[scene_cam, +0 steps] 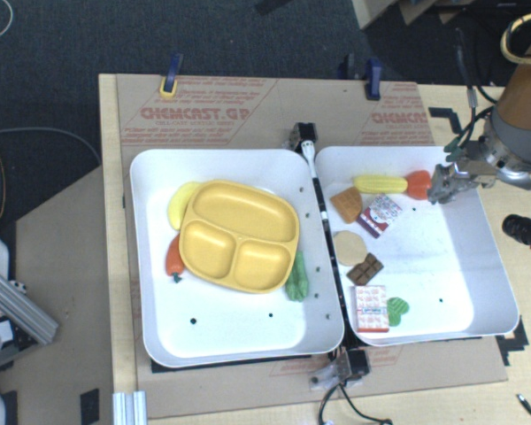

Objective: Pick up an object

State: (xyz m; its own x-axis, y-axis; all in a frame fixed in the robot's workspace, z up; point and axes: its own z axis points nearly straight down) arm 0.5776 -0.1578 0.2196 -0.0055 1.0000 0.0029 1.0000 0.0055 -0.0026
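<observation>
At the right bin's (pixel 478 264) far edge the gripper (pixel 443 187) hovers just beside a red toy (pixel 418 183) and a yellow corn cob (pixel 380 183) — grip unreadable — smooth white floor lies open toward the near-right corner

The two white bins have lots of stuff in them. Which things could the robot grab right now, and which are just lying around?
Near the job:
gripper, low over the right bin
red piece just beside it
yellow corn
small red-and-white packet

Just lying about:
yellow divided tray in the left bin
green leafy piece
brown chocolate square
blue clamp
</observation>
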